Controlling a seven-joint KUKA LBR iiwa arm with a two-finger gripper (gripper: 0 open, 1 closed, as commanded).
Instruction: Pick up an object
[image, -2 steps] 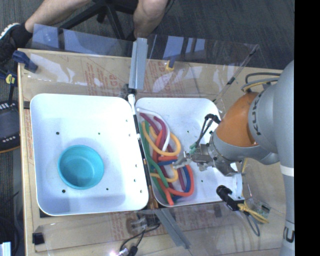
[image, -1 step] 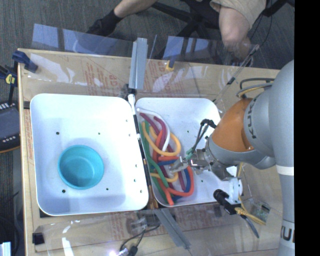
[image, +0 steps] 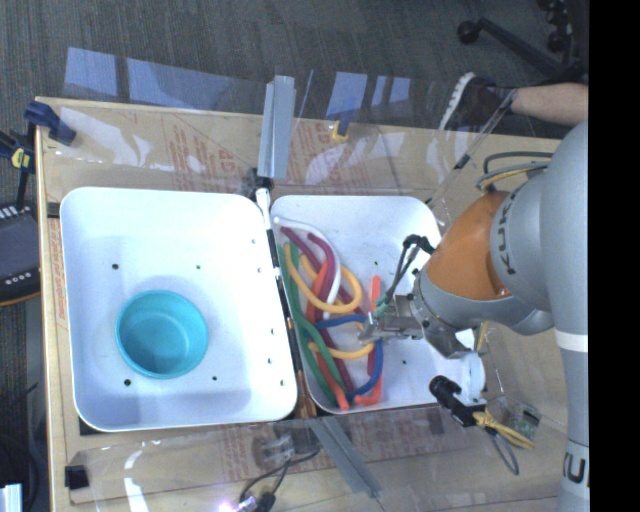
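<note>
- The task's things are a tangle of flexible tubes (image: 325, 310) heaped in the right bin (image: 400, 215), filling its left half from near the top wall down to the bottom wall.
- By colour, the pile shows at least two yellow loops, one dark red tube, one blue, one green, and two orange pieces; overlaps keep an exact total from being told.
- The gripper (image: 375, 325) sits at the pile's right edge, its tip right against a yellow loop and the blue tube.
- Whether the fingers are apart, together or clamped on a tube cannot be told; the pile and the wrist hide them.
- One short orange piece (image: 377, 291) stands just above the gripper; another lies below it by the bin's bottom wall.
- The arm (image: 500, 265), grey with one orange band, extends to the right of the gripper.
- Well to the left of the gripper, past the tubes, the left bin (image: 150, 220) holds one teal bowl (image: 162, 333), upright in its lower left part.
- There are two white bins in all, side by side and touching along their inner walls.
</note>
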